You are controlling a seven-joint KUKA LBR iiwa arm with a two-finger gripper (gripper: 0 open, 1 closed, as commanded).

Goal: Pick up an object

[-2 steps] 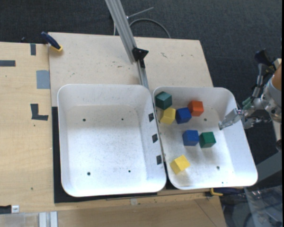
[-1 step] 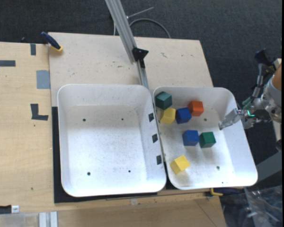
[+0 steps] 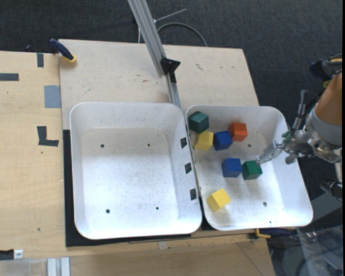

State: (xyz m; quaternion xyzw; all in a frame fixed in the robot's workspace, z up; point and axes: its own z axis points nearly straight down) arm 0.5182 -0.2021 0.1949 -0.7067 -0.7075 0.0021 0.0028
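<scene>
The right bin [image 3: 287, 200] holds several small cubes. A dark green cube [image 3: 199, 121], a yellow cube [image 3: 203, 141], a blue cube [image 3: 222, 140] and an orange cube [image 3: 238, 131] cluster at its far left. A second blue cube [image 3: 231, 167] and a green cube [image 3: 252, 170] sit side by side in the middle. Another yellow cube [image 3: 219, 199] lies nearer the front. My gripper [image 3: 269, 153] reaches in over the bin's right side, its tip just right of and above the green cube. Nothing shows in its grasp.
The left bin [image 3: 80, 154] stands beside the right one, sharing a raised middle rim. A slanted metal rail [image 3: 152, 33] crosses above the bins' far edge. A blue and yellow clamp [image 3: 63, 50] lies at the bench's far left.
</scene>
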